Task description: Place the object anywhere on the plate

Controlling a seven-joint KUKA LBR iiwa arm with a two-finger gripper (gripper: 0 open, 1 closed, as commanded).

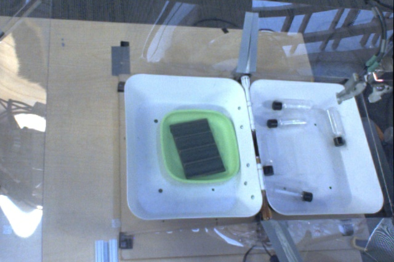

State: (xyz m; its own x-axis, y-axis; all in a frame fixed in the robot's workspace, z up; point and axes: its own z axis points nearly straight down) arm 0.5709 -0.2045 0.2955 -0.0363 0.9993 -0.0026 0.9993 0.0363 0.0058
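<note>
Two bins sit side by side on the worktop [74, 131], their inner edges touching. The left bin [141, 193] holds a plate [167, 150] at its middle, and a ridged block [197, 148] lies on the plate, turned at a slant. The right bin [363, 187] holds four capped tubes, well apart: two [290, 105] [286, 123] toward its far left corner (one just before the other), a third [334, 125] near the right wall, a fourth [294, 194] at the near side. The gripper [352, 90] hangs over that bin's far right corner.

You see a pale wooden bench [74, 131] carrying two shallow white bins that touch: the right bin [363, 193] under the gripper [360, 87], the left bin [138, 193] on its far side.
</note>
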